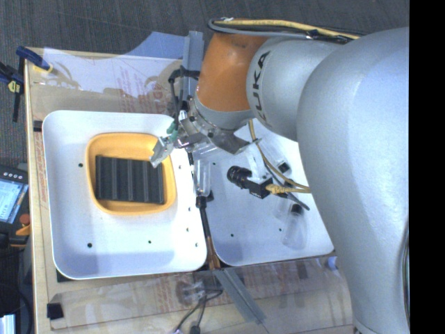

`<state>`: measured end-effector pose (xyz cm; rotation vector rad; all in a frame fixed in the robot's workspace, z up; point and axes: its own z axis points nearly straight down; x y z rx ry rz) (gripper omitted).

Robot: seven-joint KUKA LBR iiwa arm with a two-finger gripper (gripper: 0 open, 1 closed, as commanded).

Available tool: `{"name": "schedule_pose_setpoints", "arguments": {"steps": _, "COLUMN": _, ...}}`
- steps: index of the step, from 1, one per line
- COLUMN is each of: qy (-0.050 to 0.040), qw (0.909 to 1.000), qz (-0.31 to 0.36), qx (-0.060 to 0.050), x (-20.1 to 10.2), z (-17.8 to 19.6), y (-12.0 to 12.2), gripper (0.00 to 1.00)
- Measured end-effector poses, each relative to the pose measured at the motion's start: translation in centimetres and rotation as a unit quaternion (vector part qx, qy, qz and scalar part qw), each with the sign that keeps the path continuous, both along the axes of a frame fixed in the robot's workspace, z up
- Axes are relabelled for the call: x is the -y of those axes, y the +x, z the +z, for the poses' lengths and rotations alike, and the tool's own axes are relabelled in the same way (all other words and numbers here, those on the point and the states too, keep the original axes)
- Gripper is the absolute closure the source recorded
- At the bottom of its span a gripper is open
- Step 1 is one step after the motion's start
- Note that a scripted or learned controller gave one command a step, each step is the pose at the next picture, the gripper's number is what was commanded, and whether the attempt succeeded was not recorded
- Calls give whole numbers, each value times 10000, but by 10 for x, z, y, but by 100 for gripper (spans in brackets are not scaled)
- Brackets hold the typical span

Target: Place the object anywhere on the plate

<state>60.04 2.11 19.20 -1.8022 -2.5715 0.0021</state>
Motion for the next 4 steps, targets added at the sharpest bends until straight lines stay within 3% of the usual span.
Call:
{"name": "schedule_pose_setpoints", "arguments": {"steps": 1, "qy": -2, "qw": 9952, "qz": 983, "qx": 4, "x": -26, "z": 23, "y": -3, "gripper": 0}}
{"name": "schedule_pose_setpoints", "arguments": {"steps": 2, "qy": -2, "qw": 9872, "qz": 1593, "qx": 12, "x": -35, "z": 17, "y": 6, "gripper": 0}}
{"name": "schedule_pose_setpoints", "arguments": {"steps": 3, "qy": 0, "qw": 9652, "qz": 2616, "qx": 12, "x": -72, "z": 0, "y": 24, "gripper": 0}}
{"name": "schedule_pose_setpoints", "arguments": {"steps": 4, "qy": 0, "qw": 8909, "qz": 4542, "qx": 11, "x": -30, "z": 12, "y": 31, "gripper": 0}}
